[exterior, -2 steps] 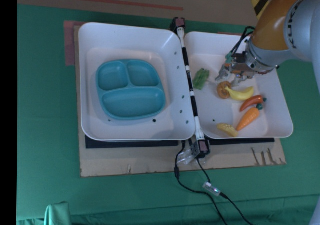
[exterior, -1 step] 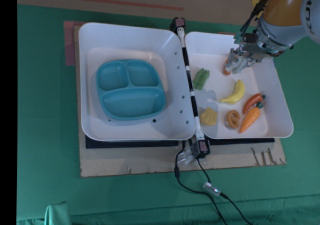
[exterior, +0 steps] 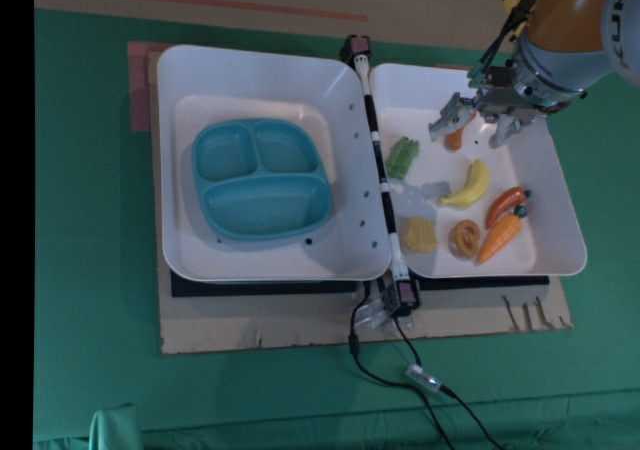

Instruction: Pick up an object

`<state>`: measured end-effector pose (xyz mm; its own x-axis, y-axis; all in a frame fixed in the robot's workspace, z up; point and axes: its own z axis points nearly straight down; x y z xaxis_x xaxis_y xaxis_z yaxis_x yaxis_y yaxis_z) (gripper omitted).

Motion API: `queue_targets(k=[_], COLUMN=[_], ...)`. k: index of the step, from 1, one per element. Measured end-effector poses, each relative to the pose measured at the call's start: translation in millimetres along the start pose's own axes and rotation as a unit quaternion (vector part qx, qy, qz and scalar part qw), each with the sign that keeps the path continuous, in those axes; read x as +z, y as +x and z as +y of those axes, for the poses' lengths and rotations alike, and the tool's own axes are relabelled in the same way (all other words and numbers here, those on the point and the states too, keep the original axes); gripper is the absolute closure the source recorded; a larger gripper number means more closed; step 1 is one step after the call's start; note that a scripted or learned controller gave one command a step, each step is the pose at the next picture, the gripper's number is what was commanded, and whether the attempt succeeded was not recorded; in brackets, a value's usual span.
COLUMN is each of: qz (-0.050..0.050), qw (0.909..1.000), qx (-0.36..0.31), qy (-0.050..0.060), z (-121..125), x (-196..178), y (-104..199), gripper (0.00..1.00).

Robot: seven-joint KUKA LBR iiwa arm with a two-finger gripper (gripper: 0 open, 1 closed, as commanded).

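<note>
My gripper point(exterior: 477, 128) hangs over the back of the right bin point(exterior: 560, 238) with its two fingers spread apart, so it is open. A small orange piece point(exterior: 455, 139) lies just under the left fingertip point(exterior: 449, 121), partly hidden by it; it is not between the fingers. Nearer the front of the bin lie a yellow banana point(exterior: 470, 185), a red pepper point(exterior: 505, 204), an orange carrot point(exterior: 498, 238), an orange ring-shaped piece point(exterior: 464, 237), a yellow lump point(exterior: 420, 235) and a green vegetable point(exterior: 402, 156).
The left bin point(exterior: 200, 78) holds a blue three-compartment plate point(exterior: 262, 178). A black-and-white divider rail point(exterior: 378, 153) runs between the bins. Cables point(exterior: 420, 378) trail over the green bench in front. The arm reaches in from the upper right.
</note>
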<state>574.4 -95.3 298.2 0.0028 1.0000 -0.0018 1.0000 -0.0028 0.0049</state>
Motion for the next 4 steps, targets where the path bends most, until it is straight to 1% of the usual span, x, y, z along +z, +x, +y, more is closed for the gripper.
queue_targets(k=[1, 2, 3, 4], qz=[0.0, -0.002, -0.004, -0.004], qw=[1.0, 1.0, 0.9999, 0.9999], qx=[0.001, 0.0, 0.002, 0.002], qy=[0.001, -0.009, -0.012, -0.012], z=[2, -47, -46, -46], x=[96, 112, 99, 99], y=[-19, -37, -39, -38], gripper=[0.0, 0.0, 1.0, 0.0])
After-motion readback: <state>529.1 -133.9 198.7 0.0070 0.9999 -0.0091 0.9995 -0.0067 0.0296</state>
